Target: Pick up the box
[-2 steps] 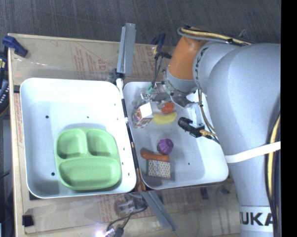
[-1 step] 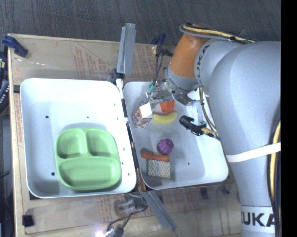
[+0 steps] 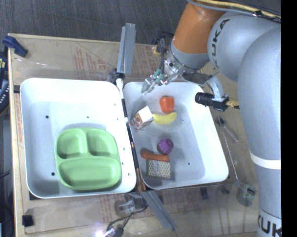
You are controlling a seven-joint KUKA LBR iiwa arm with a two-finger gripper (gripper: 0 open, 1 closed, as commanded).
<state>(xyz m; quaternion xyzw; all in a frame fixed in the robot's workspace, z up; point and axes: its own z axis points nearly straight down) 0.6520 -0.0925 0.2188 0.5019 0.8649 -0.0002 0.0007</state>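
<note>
Your gripper [image 3: 149, 84] hangs over the far-left corner of the right bin [image 3: 215, 152], and you cannot tell whether its fingers are spread or pressed together; nothing shows between them. The box [image 3: 142, 118] lies tilted on the bin floor near the left wall, just beside the banana [image 3: 165, 118], with the orange piece [image 3: 167, 103] behind that. So judge the pick as not yet made: you have the approach, the grasp and the lift all left. Nearer you lie a purple piece [image 3: 165, 145], a sausage [image 3: 155, 156] and a patterned packet [image 3: 159, 169]. The left bin [image 3: 40, 98] holds a green tray [image 3: 88, 158].
</note>
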